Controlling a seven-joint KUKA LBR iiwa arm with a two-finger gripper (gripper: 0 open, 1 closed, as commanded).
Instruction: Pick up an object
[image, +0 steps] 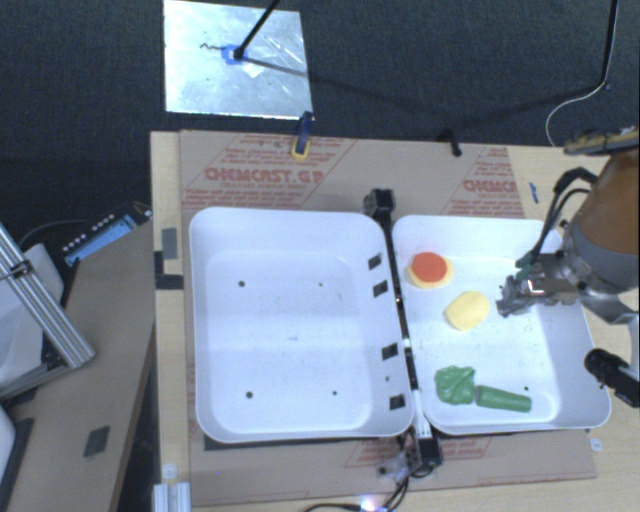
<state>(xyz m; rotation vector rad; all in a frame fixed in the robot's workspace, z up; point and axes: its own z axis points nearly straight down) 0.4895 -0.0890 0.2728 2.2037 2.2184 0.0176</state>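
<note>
Objects for picking are located in the right bin (570, 405): a yellow lump (467, 310) near the centre, an orange-topped round piece (430, 269) toward the far left corner, and a green toy (478, 390) near the front wall. The hand (512, 298) is positioned just right of the yellow lump. Its degree of opening cannot be determined, and nothing is seen held. The left bin (290, 225) stands alongside on the tabletop (420, 165).

A brown cardboard sheet (330, 165) printed with red lettering covers the bench top. Beyond its far edge lies dark blue-grey carpet (80, 80), with a shiny silver plate (237, 60) resting on it. Left of the cardboard stands a tan side table (80, 400) bearing an aluminium rail (40, 310).
</note>
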